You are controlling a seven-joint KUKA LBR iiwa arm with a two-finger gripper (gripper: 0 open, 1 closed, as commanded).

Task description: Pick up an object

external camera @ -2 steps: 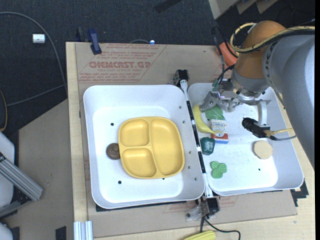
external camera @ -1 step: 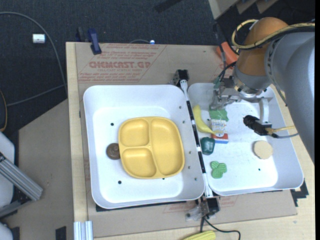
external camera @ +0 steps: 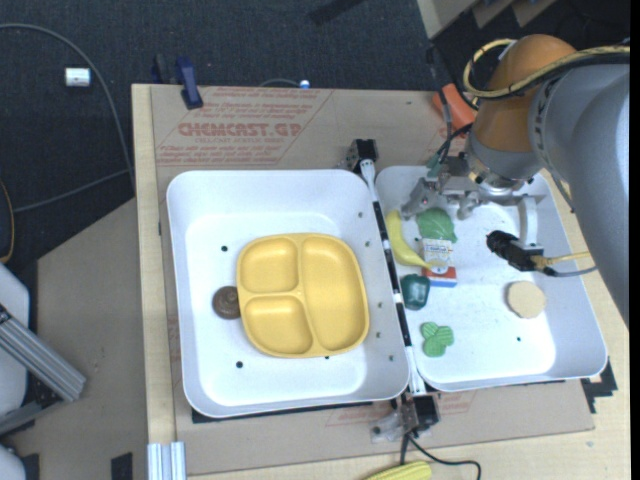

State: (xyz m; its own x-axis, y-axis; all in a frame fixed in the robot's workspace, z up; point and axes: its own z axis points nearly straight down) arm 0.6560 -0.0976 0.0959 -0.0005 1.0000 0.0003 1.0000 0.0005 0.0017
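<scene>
White bins sit side by side on the cardboard-covered surface (external camera: 250, 128), and we see the grey arm (external camera: 590, 138) reaching in from the right over the far end of the right bin (external camera: 560, 353). Its pincer (external camera: 440, 196) hangs low over that bin's far left corner. We cannot tell whether it is open or closed, and we see nothing clearly held in it.

Just below the pincer lies a carton (external camera: 437, 243), green at the top, white in the middle and red at the near end; its green end is close under the pincer, though we cannot tell if they touch. A banana (external camera: 402, 243) lies just beside the carton, along the bin's left wall. A dark green piece (external camera: 414, 290) sits at the banana's near tip, and a lighter green leafy piece (external camera: 436, 338) lies nearer still. A beige round (external camera: 525, 299) rests well apart, toward the right side.

In the left bin (external camera: 190, 198) we see a yellow divided plate (external camera: 300, 295), with a brown disc (external camera: 226, 302) touching its left edge.
</scene>
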